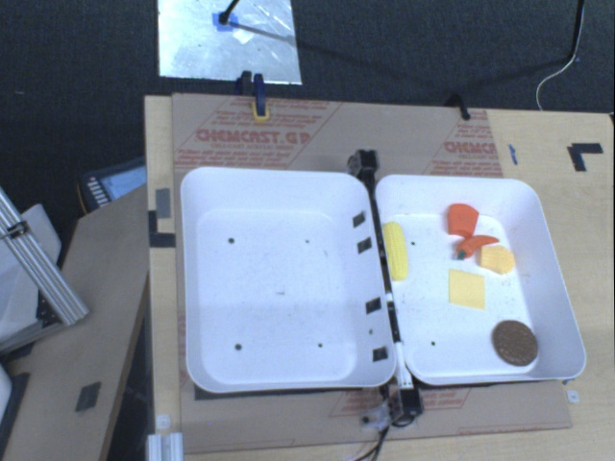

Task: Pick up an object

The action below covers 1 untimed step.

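Two shallow white plastic bins side by side on a tan bench (538, 133) topped with a printed cardboard sheet (288, 133).

Left bin (207, 200): bare white floor, a few small dark holes.

Right bin (553, 257) carries all the objects:
- yellow corn-cob-shaped toy (395, 250), lying lengthwise against the left wall, just beside the divide between the bins.
- orange wedge-shaped piece (462, 219) near the far edge.
- small orange carrot-like piece (475, 246) just below it, touching or nearly touching a yellow-orange chunk (498, 259).
- flat pale-yellow square slice (468, 289), mid-floor.
- round brown disc, cookie-like (515, 342), near the front right corner.

Finger state: cannot tell.
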Tool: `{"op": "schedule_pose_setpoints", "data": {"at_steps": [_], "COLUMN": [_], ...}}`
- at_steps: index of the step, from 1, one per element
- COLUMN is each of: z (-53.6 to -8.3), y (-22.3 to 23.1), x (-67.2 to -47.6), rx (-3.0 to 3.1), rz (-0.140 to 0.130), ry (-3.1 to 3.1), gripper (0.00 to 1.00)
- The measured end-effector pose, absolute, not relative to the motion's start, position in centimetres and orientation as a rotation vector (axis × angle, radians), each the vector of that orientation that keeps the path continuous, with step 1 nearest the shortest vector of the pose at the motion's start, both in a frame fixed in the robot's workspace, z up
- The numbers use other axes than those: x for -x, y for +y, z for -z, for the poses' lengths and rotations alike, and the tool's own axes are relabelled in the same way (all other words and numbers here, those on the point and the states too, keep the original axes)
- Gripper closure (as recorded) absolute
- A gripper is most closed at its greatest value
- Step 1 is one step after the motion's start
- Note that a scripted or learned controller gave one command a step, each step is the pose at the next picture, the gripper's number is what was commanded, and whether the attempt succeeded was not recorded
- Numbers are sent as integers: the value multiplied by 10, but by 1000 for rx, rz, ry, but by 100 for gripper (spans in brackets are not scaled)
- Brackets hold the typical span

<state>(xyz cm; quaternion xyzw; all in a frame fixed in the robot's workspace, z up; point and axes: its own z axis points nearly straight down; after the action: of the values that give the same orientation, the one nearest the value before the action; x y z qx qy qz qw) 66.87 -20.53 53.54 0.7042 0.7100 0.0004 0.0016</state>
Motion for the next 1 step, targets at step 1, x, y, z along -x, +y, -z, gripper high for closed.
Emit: {"op": "schedule_pose_setpoints", "data": {"at_steps": [1], "z": [-535], "y": [-205], "x": [-669], "rx": [-2210], "rz": [-1], "ry": [2228], "gripper": [100]}}
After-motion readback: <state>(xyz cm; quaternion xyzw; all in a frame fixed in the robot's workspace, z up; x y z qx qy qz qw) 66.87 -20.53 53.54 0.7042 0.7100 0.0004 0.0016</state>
